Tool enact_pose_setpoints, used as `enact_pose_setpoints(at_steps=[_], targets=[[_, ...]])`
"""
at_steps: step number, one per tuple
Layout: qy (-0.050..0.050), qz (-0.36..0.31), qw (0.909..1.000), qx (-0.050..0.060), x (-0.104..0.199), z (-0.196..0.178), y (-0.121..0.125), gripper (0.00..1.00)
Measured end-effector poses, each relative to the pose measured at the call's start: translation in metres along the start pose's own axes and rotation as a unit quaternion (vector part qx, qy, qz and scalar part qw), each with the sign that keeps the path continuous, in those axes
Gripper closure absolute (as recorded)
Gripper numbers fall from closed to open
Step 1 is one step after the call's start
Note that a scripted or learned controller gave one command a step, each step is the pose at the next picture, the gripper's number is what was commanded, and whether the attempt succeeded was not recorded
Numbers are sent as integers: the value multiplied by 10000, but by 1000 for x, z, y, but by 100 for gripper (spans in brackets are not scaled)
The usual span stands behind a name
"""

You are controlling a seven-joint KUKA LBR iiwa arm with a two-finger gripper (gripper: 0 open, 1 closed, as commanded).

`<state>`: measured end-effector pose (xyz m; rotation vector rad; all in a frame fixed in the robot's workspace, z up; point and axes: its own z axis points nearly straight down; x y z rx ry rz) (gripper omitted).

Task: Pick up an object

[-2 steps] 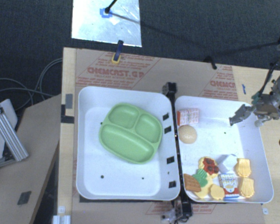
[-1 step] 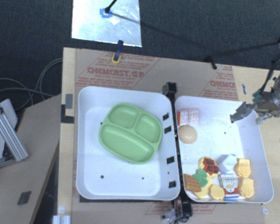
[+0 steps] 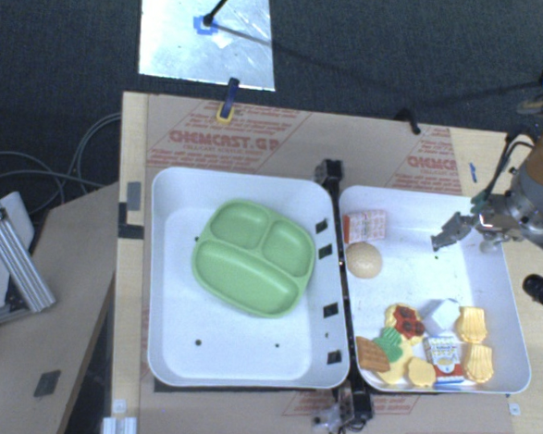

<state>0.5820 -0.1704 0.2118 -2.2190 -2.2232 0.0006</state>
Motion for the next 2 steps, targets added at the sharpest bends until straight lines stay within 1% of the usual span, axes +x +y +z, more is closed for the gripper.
enact_pose_setpoints(at_steps=[1, 2], targets=[[6, -9, 10000, 9, 11, 53, 0, 0], [6, 4, 10000, 16, 14, 113, -8, 0]])
